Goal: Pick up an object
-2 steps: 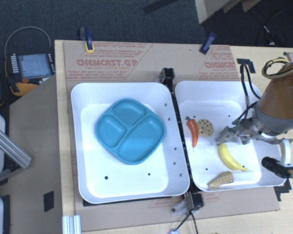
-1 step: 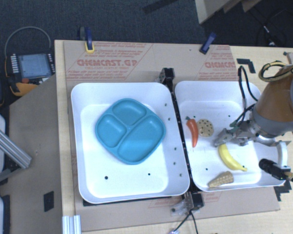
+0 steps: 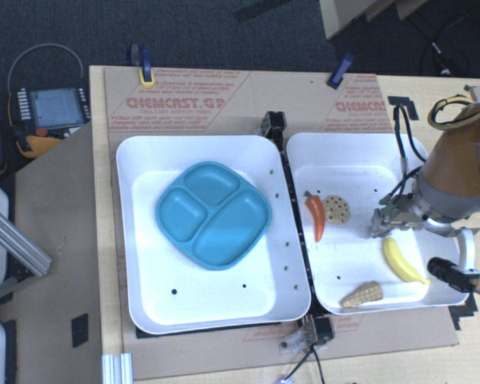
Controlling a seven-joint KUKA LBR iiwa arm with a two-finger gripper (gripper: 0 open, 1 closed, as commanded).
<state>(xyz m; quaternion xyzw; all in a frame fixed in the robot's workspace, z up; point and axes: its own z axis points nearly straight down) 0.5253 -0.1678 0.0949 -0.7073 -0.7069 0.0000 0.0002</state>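
Yellow banana (image 3: 403,261) lying just below-right of gripper (image 3: 390,221), long axis slanting down-right, away from red chili pepper (image 3: 315,215); jaw state impossible to tell.

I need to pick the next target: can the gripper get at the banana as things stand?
Probably yes. The gripper sits in the right bin just above the banana, which lies apart from the cone, nothing over it.

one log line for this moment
end effector: low in right bin, above banana | pepper, cookie, cone: loose | left bin: blue plate
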